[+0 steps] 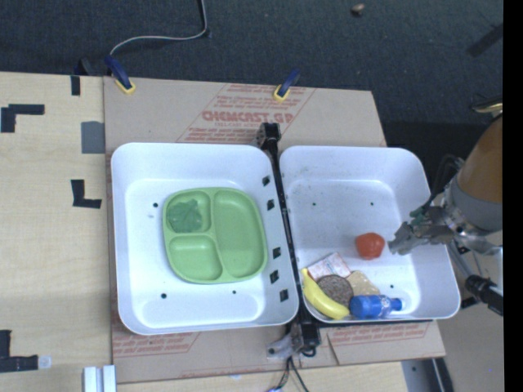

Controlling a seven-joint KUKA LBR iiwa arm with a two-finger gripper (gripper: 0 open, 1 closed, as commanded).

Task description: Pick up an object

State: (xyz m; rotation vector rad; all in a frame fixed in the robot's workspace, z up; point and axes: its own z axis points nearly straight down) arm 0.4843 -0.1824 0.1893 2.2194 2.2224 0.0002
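The hand (406, 239) is hovering over the right bin (409, 166), near its right wall. How far it is parted cannot be told; nothing is showing in its grasp. The red tomato-like object (370, 245) is lying just to the hand's left, apart from it. A banana (320, 296), a blue bottle (373, 305) and packets are crowding the near corner.

A divided tray (216, 235) lies in the left bin (131, 219). The right bin (359, 174) holds a tomato (370, 246) mid-bin, with a banana (321, 299) and bottle (374, 306) along its near edge.
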